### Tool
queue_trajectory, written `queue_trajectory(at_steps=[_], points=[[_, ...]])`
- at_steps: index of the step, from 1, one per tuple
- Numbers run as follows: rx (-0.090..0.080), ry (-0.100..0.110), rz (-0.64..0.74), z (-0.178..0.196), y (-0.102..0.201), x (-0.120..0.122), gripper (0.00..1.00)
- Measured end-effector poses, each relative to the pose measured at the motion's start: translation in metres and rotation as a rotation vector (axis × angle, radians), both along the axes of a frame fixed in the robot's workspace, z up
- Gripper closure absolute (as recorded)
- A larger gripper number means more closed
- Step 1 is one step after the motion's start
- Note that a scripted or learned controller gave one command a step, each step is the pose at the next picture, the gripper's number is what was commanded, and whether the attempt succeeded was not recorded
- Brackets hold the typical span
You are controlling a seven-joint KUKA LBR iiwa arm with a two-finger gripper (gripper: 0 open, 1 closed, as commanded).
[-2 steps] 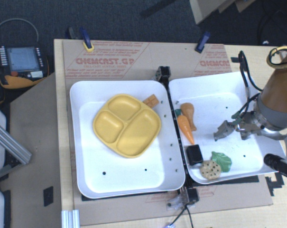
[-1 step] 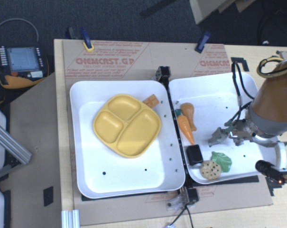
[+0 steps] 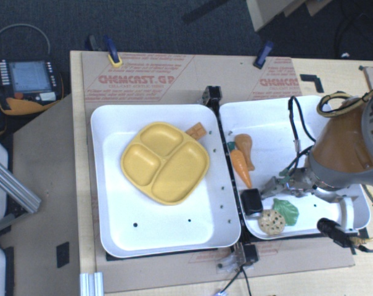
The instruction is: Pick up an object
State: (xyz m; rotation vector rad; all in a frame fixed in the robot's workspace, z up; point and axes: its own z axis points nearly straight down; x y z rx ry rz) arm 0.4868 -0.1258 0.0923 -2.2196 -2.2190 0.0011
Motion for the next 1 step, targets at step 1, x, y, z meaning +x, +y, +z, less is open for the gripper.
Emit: queue_trajectory(at_steps=[1], points=[[0.0,-0.003,-0.002,-0.0034,-0.0009,0.0012,0.0]])
